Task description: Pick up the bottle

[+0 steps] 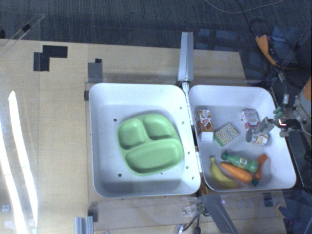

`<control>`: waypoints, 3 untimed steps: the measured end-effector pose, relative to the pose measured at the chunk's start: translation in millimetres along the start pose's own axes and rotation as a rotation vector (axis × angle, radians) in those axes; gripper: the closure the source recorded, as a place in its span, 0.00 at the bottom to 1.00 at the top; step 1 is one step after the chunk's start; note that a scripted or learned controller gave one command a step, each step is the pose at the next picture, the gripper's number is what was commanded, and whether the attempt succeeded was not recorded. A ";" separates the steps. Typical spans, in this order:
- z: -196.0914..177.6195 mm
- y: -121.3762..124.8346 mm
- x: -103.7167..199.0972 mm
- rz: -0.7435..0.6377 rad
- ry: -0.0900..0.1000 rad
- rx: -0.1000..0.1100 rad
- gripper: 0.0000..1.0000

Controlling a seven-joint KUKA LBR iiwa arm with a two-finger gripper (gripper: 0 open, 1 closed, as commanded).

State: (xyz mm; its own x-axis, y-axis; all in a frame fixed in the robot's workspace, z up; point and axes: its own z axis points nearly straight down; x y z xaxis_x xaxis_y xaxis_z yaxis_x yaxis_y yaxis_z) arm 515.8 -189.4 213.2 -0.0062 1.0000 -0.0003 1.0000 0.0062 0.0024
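Though crowded, bottle [241, 162] in right bin [280, 108]

Green bottle [240, 162] beside carrot [237, 172]

Two bins sit side by side on the bench before me. The left bin [97, 130] holds a divided tray [150, 143] near its middle. In the right bin [282, 179], a carton [204, 120] lies by the left wall, with a small box [226, 134] just to its right. My gripper [257, 129] hangs over the right part, beside a pouch [249, 116]. Along the near side lie the bottle [240, 162], a carrot [236, 172] touching it, and a banana [220, 173] at the left.
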 end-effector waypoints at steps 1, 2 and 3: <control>79.2 -27.4 80.0 -0.284 0.000 -0.001 0.00; 69.3 -26.9 39.7 -0.673 -0.002 -0.004 0.00; 96.6 -26.7 102.9 -0.717 0.000 -0.003 0.00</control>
State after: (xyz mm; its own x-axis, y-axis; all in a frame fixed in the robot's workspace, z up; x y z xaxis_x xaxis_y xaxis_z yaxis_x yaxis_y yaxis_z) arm 488.8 -86.8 116.5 -0.6616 0.7498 -0.0028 0.7498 0.6616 0.0039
